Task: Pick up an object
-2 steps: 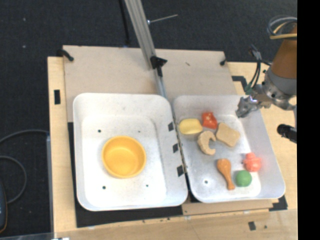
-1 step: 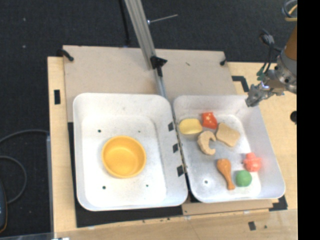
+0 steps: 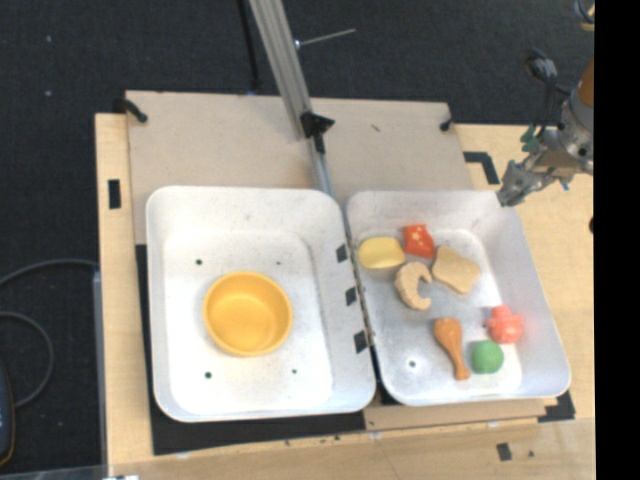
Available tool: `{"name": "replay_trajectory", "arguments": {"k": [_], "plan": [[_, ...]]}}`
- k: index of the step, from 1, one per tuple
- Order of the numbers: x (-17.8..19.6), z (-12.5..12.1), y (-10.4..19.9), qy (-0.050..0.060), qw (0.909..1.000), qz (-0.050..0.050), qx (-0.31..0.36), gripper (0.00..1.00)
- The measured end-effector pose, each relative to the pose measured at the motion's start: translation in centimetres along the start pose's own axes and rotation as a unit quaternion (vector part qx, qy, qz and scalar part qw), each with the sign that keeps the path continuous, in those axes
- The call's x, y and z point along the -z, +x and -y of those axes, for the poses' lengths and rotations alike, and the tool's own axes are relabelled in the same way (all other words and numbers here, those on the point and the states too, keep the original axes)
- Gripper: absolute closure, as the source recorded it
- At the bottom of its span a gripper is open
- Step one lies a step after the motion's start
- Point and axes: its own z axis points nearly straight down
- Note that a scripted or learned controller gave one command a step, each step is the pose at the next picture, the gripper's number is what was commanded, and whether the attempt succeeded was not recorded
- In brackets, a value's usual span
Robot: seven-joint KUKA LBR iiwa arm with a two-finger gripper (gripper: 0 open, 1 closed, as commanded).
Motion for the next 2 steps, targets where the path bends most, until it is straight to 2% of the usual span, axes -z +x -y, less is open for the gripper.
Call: {"name": "replay_trajectory", "arguments": {"k": [2], "plan": [[0.7, -0.9, 10.8, 0.002, 1.0, -0.001, 0.0, 1.0]]}}
